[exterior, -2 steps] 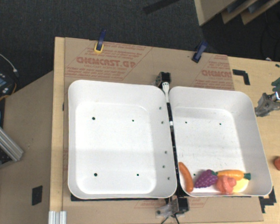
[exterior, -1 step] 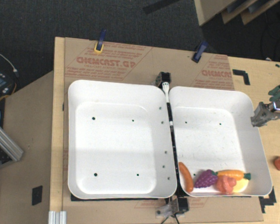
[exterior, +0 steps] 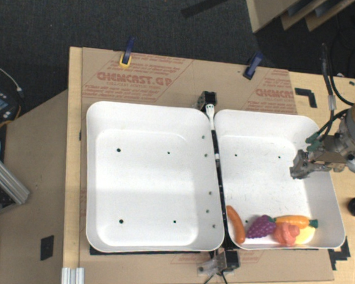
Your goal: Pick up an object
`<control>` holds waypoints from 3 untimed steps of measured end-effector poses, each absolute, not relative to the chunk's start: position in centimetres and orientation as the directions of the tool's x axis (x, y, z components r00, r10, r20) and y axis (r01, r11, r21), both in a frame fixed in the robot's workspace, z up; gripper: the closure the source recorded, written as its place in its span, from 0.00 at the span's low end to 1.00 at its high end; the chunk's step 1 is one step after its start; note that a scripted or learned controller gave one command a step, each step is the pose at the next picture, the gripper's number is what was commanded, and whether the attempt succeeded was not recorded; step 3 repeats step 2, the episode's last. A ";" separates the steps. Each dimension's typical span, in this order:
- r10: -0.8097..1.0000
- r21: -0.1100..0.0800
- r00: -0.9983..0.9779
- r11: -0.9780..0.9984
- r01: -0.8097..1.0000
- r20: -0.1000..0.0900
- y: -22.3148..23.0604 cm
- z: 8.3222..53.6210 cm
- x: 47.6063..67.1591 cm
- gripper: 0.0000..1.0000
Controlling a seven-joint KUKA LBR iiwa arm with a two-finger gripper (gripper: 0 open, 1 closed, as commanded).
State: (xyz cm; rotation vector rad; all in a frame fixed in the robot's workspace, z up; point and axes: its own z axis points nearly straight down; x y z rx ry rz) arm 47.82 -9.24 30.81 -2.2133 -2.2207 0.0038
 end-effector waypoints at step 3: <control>1.000 -0.010 -0.007 0.007 1.000 0.001 2.7 32.6 47.9 1.00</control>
